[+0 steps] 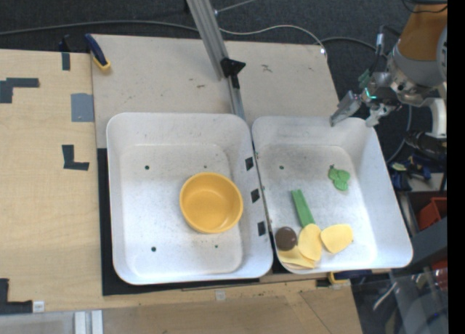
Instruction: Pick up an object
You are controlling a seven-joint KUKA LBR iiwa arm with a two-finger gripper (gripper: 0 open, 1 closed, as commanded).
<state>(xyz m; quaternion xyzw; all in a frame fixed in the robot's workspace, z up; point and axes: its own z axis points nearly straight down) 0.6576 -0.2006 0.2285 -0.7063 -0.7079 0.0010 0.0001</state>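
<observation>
My gripper (357,113) hangs over the far right rim of the right bin (378,158), open, with nothing between its fingers. Well below it in that bin lie a small green lump (338,177), a green stick (301,208), a brown ball (285,238) and two pale yellow pieces (310,242) (337,237) near the front edge. A yellow bowl (211,202) sits upright in the middle of the left bin (131,144).
A slanted metal pole (211,27) runs down from the top to the gap between the bins. A blue-and-yellow tool (96,51) lies on the bench at the far left. Cables and gear crowd the floor to the right of the bins.
</observation>
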